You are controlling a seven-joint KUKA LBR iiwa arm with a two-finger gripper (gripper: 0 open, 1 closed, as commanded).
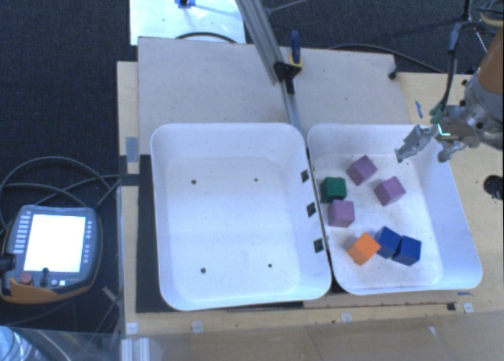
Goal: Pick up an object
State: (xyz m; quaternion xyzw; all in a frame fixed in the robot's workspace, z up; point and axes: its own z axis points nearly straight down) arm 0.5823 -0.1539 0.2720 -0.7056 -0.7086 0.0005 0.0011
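The right bin (pixel 465 265) holds several small cubes. Three are purple: one (pixel 361 169) near the back, one (pixel 389 190) to its right, one (pixel 341 213) by the bin's left wall. A green cube (pixel 334 188) sits just behind that last one. Toward the front lie an orange cube (pixel 364 248) and two blue cubes (pixel 387 240) (pixel 407 250) touching each other. My gripper (pixel 426 149) hangs over the bin's back right corner, above and to the right of the purple cubes. It is open, with nothing between its fingers.
The left bin (pixel 228 210) stands beside the right one, sharing a middle wall. A slanted metal pole (pixel 260 24) with a clamp crosses the back of the bench. A teach pendant (pixel 51 253) lies on the floor at far left.
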